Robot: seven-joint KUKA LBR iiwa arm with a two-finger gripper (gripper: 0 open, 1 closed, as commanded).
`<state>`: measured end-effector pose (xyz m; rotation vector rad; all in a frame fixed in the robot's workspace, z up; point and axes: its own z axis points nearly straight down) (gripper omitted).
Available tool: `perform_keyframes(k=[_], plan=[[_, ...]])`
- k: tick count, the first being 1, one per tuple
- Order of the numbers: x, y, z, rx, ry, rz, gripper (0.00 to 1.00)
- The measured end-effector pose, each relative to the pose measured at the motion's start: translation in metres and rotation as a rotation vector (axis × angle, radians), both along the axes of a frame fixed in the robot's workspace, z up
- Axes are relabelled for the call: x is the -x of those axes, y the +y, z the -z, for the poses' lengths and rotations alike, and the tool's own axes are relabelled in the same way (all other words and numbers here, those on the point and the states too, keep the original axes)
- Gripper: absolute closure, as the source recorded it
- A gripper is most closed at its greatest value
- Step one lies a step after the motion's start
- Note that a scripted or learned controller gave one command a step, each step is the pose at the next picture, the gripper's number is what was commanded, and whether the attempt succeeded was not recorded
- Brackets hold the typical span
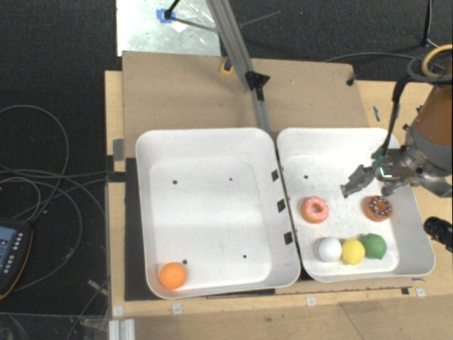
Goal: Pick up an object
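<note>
The right bin (pixel 333 147) holds a pink-iced donut (pixel 315 210), a chocolate donut (pixel 379 208), a white ball (pixel 329 249), a yellow lemon (pixel 352 251) and a green fruit (pixel 374 246). An orange (pixel 173 275) lies in the near left corner of the left bin (pixel 205 154). My gripper (pixel 358 181) hangs over the right bin, reaching in from the right, above and between the two donuts. Nothing shows between its dark fingers.
A grey camera pole (pixel 237 41) slants up from the bench behind the bins. Black clips (pixel 281 205) line the seam between the two bins. Cables and a handheld pendant (pixel 10 246) lie on the floor to the left.
</note>
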<state>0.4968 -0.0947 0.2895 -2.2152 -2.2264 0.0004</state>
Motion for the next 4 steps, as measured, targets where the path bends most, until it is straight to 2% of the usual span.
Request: perform_keyframes(k=[1, 2, 3, 4], plan=[[0.000, 0.000, -0.001, 0.000, -0.004, 0.003, 0.00], [-0.007, -0.006, 0.045, 0.000, 0.002, 0.005, 0.00], [-0.007, -0.011, 0.106, 0.000, 0.004, 0.005, 0.00], [-0.006, -0.010, 0.148, -0.001, 0.003, 0.006, 0.00]])
